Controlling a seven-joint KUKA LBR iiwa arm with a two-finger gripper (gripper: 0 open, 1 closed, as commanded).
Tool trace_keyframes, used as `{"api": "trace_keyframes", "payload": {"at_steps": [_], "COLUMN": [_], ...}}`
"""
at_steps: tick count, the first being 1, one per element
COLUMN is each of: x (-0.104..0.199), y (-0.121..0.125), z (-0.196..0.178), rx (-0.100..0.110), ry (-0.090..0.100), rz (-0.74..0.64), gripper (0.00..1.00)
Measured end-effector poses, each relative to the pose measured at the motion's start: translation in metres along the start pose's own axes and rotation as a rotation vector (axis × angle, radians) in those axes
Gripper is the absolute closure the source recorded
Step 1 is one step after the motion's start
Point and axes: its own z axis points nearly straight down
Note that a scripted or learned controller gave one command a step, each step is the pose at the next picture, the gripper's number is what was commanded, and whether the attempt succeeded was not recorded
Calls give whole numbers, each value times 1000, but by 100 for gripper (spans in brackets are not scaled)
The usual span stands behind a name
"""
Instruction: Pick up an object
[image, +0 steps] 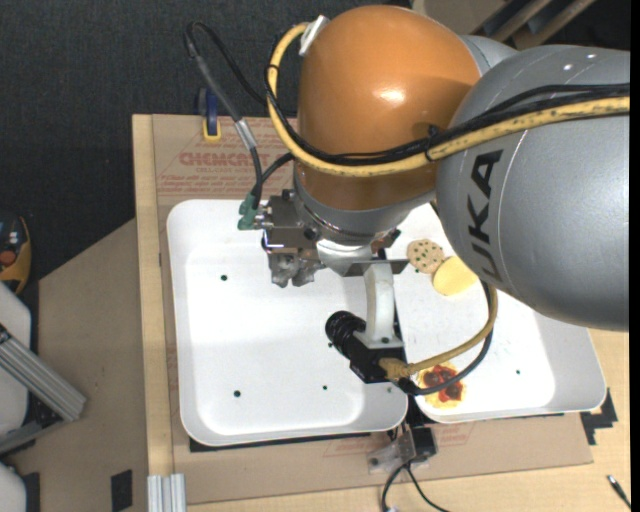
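My gripper (291, 268) hangs over the upper middle of the left white bin (240, 340), with the orange wrist band and grey arm above it hiding much of both bins. In the right bin (535, 365) lie a round chocolate-chip cookie (425, 255) and a pale yellow object (453, 278) touching it. A red and orange object (443, 384) rests near that bin's front left corner. Nothing shows at the gripper's tip.
The bins sit side by side on a cardboard sheet (160, 200) with red print at the back. A blue and yellow clamp (211, 112) grips the cardboard's far edge. Metal framing (40, 385) stands off the bench at the left.
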Motion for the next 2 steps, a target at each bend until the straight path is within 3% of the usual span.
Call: {"api": "trace_keyframes", "payload": {"at_steps": [1,2], "x": [6,6], "y": [0,0], "z": [-32,-40], "rx": [-2,0], "ry": [1,0], "rz": [-1,-3], "gripper": [100,100]}}
